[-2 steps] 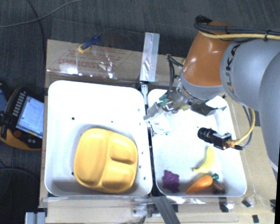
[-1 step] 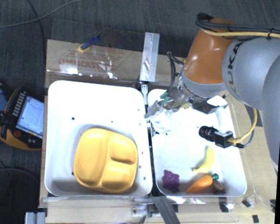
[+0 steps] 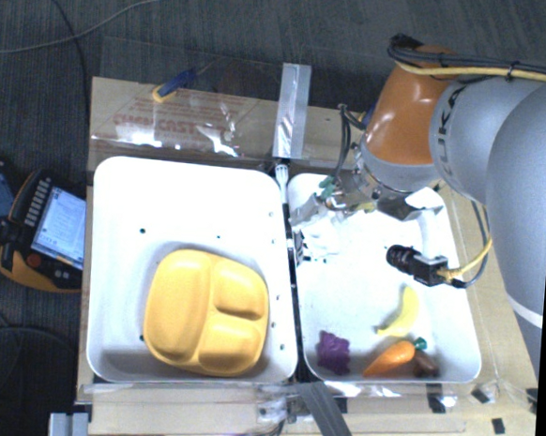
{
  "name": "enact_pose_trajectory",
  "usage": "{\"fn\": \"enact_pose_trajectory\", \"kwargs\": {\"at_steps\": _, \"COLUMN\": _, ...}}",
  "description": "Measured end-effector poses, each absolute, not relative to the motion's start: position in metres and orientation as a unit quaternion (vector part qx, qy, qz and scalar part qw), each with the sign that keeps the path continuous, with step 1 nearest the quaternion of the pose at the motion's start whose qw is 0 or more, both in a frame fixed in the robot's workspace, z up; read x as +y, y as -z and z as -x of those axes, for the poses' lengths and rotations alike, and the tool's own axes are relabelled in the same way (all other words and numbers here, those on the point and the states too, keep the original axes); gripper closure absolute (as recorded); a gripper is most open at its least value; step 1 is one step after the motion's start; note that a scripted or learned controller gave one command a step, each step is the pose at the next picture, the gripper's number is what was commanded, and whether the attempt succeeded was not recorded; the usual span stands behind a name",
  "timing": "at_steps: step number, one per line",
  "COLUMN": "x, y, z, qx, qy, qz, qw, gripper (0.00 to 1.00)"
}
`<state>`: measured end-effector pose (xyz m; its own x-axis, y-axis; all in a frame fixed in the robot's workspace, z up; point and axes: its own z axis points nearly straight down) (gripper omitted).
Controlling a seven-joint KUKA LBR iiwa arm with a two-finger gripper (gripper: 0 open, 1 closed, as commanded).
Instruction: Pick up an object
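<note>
While the grey arm [image 3: 504, 155] reaches in from the right, a large yellow moulded tray [image 3: 207, 311] fills the left bin [image 3: 124, 191]; the right bin [image 3: 459, 363] holds a banana [image 3: 401, 312], carrot [image 3: 392, 357] and purple grapes [image 3: 333, 351] at its near edge; the tool [image 3: 335, 200] hovers by the far-left corner, its state impossible to tell; descending here likely grasps nothing, or clips the bin wall.

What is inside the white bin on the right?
The right bin holds a banana, a carrot and purple grapes. The arm covers its far corner, hiding anything there.
</note>
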<state>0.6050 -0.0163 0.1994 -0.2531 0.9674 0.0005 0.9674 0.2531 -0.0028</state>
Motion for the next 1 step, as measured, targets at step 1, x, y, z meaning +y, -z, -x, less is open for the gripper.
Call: {"fn": "enact_pose_trajectory", "kwargs": {"at_steps": 1, "x": -0.0355, "y": -0.2395, "z": -0.6256, "qx": -0.824, "qy": -0.0014, "qz": 0.566, "qw": -0.002, "gripper": 1.0}}
